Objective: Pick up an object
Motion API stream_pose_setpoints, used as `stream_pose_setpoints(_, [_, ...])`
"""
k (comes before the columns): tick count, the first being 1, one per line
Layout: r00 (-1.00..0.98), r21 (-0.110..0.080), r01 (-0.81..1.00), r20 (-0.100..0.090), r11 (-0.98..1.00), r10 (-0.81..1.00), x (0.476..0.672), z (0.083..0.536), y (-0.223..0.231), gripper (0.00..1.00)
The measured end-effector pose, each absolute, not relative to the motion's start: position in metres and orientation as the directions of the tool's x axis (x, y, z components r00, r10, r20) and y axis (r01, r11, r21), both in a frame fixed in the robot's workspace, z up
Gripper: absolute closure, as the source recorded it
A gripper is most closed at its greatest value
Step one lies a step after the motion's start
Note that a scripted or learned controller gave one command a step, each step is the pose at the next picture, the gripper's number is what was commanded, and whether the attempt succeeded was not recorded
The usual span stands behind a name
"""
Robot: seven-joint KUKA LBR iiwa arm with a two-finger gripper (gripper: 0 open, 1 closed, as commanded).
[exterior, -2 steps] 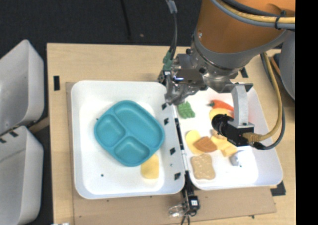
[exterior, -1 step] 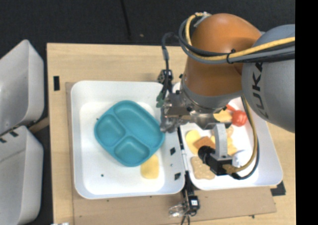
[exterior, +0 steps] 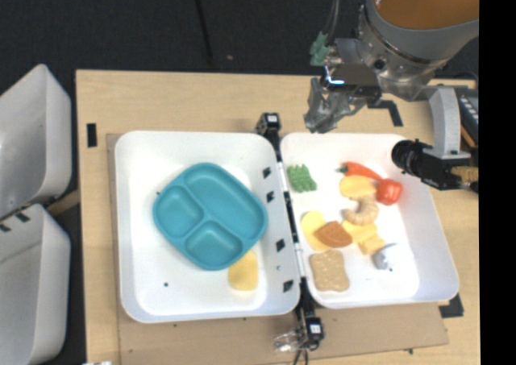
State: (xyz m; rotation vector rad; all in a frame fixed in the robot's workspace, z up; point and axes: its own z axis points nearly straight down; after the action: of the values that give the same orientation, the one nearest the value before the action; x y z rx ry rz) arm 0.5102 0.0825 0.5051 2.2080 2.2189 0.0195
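nothing lifted yet: two-finger gripper [exterior: 324,120] hung above right white bin [exterior: 431,271]'s far rim, finger spacing unreadable; toy foods lay untouched in that bin.

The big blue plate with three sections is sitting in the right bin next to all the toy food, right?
Not quite. The camera view shows the blue plate in the left bin, with one yellow piece beside it. Most of the toy food, like the green piece and the cracker, lies in the right bin.
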Motion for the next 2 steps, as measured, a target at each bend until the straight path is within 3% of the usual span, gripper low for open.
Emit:
stream_pose_setpoints(1, [-0.001, -0.008, 1.0, -0.003, 0.001, 1.0, 0.489, 0.434, 0.063, 1.0])
stream_pose_setpoints(2, [-0.012, -0.002, 1.0, -0.004, 0.011, 1.0, 0.492, 0.447, 0.064, 1.0])
